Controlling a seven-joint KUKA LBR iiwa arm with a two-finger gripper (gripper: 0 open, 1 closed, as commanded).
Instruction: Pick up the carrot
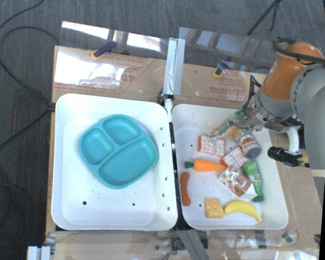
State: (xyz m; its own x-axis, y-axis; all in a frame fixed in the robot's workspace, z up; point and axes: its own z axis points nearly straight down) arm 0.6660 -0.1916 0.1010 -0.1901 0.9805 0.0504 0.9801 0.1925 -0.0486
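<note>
1. The arm [302,88] reaches in over the far corner of the right bin [195,221], and its jaws [229,128] hang low above a small printed packet [211,144]; whether they are spread or pressed together I cannot tell.
2. The carrot [208,165] lies flat in the middle of the right bin, leafy end toward the divider, nearer than the jaws and apart from them.
3. This looks like the approach: nothing is lifted yet. The next move would need the jaws brought over the carrot's middle and across its width.
4. Around it are a can [250,145], two more packets [236,171], a green bottle [253,178], a banana [242,209], cheese [213,207] and a sausage [185,188].
5. The left bin [65,203] holds a blue divided plate [119,150].
</note>
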